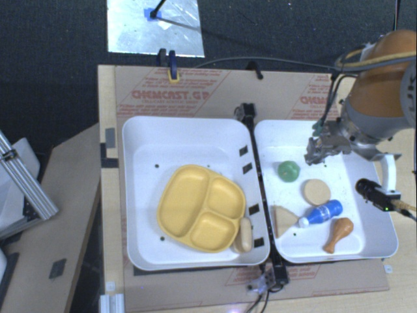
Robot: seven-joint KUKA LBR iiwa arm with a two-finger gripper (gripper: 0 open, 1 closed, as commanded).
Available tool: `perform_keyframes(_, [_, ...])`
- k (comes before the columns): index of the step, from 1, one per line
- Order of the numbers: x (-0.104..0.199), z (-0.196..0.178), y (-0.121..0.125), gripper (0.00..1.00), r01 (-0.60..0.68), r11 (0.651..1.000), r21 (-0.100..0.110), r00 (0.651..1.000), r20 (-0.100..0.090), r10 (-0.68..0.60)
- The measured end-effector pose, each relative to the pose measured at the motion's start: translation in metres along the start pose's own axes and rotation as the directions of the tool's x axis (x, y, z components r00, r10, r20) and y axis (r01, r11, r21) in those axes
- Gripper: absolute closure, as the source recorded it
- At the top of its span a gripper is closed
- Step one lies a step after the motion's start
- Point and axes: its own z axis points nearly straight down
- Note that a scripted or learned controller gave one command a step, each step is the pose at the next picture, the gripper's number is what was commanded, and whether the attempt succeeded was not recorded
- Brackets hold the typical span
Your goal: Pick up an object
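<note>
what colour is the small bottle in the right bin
Blue with a white cap, the bottle lying on its side, clearest in the camera view.

The right bin (365, 175) had 5 loose things in it. A green ball (288, 171) sat toward the bin's 10 o'clock area, and a round tan cookie-looking disc (316, 192) lay just off its 4 o'clock. Below that was a small blue bottle (322, 213) on its side, white cap pointing to 8 o'clock, right by a pale wedge (283, 219) near the left wall. A brown drumstick (338, 231) lay at the bottle's 5 o'clock, thin end down-left.
</note>
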Motion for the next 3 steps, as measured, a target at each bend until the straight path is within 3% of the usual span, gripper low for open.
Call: perform_keyframes(3, [0.151, 0.017, 0.005, 1.0, -0.001, 1.0, 0.001, 1.0, 0.0, 0.001])
